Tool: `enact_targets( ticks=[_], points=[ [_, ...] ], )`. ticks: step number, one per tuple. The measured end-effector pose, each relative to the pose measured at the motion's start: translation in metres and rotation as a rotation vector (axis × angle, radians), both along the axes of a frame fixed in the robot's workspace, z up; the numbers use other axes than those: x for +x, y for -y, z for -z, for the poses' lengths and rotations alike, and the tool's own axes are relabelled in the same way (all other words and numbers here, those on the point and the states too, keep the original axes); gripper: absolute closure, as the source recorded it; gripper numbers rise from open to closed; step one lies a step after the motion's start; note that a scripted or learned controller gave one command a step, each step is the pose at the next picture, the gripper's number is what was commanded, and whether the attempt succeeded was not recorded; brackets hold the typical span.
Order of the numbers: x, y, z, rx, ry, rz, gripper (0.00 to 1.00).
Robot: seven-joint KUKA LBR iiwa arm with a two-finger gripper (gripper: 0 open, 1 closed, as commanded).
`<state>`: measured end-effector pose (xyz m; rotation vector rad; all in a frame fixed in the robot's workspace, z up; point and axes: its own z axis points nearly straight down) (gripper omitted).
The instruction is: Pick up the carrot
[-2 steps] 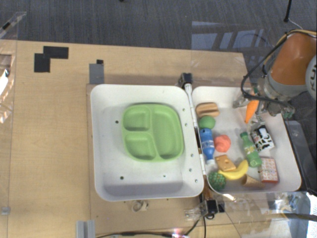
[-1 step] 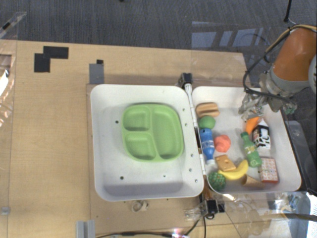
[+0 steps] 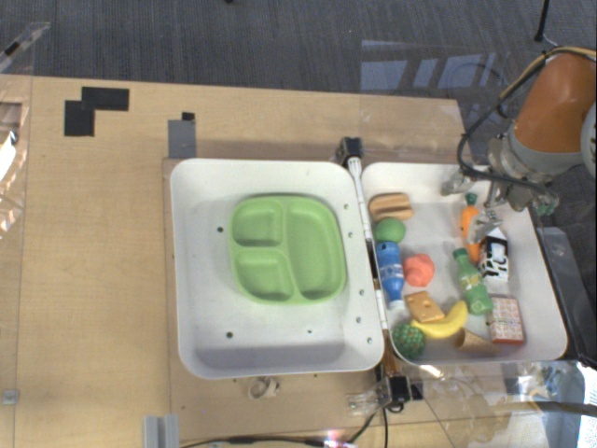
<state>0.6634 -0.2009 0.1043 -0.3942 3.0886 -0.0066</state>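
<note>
One carrot (image 3: pixel 469 220) lies in the right bin (image 3: pixel 550 297), just below the fingers (image 3: pixel 489 197) — whether they are apart or together I cannot tell. A green bottle (image 3: pixel 471 283) and a black-and-white carton (image 3: pixel 494 258) crowd it, so a straight descent, closing across its narrow width, looks best.

We see the grey arm (image 3: pixel 560 110) reach in from the far right, its orange band bulging above the wrist. The claw (image 3: pixel 485 194) points downward, and we cannot make out its state.
</note>
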Motion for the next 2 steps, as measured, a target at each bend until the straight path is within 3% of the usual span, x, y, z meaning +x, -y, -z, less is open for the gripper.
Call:
enact_targets(
  ticks=[1,2],
  points=[
    [-0.030,0.004,0.016,0.007,-0.015,0.336,0.00],
    [-0.025,0.003,0.001,0.006,0.000,0.330,1.00]
  ],
)
